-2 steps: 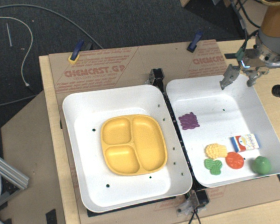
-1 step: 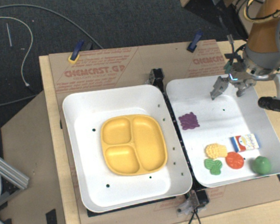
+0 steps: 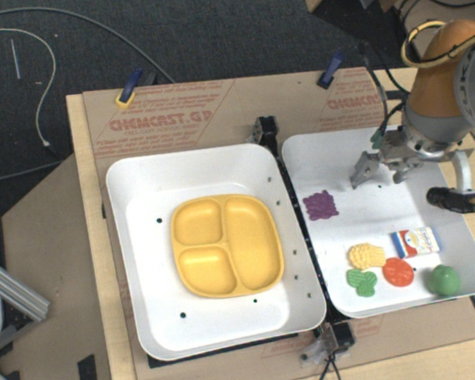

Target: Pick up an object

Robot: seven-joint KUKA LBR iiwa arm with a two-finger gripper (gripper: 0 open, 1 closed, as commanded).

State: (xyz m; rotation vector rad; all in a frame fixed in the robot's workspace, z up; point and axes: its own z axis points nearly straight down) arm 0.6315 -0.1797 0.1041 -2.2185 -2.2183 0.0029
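We find the gripper (image 3: pixel 379 170) in the upper right of the frame, hanging over the upper part of the right bin (image 3: pixel 335 152), its 2 fingers spread apart with nothing between them. The nearest candidate is the purple grape cluster (image 3: pixel 320 205), lying just below and to the left of the fingertips, near the bin's left wall; we judge this the relation the coming move turns on, a short shift down-left in the frame before any descent. The cluster reads as a knobbly moulded toy, roughly as wide as tall, so no long axis constrains the grasp angle much. Further off, toward the lower right of the frame, sit 5 more pieces in a loose group: a yellow corn piece (image 3: pixel 365 255) with a ribbed, kernelled surface, a green broccoli-like piece (image 3: pixel 361 282) just below it, a red tomato-like piece (image 3: pixel 398 273) beside that, a smooth green ball (image 3: pixel 442 280) at the far lower right, and a small white carton (image 3: pixel 415 242) with blue and red print, its long axis running left to right in the frame. The round pieces look likely to roll or slip under a pinch; the carton's flat faces look easier. The left bin (image 3: pixel 141 238) holds a glossy yellow plate (image 3: pixel 227 245) with 3 compartments, well apart from the gripper. Both bins are shallow, smooth white plastic, seated on a brown cardboard sheet (image 3: pixel 203 108) printed with red lettering
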